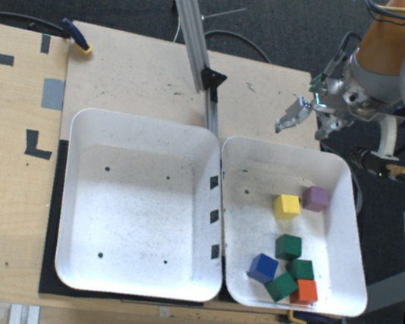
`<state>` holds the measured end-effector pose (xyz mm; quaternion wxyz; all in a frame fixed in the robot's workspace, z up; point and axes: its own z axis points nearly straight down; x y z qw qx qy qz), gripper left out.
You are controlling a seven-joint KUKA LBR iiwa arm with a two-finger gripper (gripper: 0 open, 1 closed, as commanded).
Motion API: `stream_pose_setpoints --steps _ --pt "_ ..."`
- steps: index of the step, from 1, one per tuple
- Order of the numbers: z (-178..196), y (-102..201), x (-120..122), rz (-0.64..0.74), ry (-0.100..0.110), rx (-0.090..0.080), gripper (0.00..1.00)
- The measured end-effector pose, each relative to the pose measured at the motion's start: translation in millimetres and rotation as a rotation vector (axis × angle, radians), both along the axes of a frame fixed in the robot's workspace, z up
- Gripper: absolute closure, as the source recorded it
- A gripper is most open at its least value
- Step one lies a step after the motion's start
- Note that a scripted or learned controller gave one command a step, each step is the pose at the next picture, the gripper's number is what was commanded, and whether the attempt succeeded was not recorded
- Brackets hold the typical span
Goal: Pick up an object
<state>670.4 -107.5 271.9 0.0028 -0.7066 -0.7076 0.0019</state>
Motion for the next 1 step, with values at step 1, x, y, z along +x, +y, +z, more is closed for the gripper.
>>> stream_pose_setpoints --steps 1 --pt "3.4 -0.2 0.7 0.001 -0.005 -0.002 0.0"
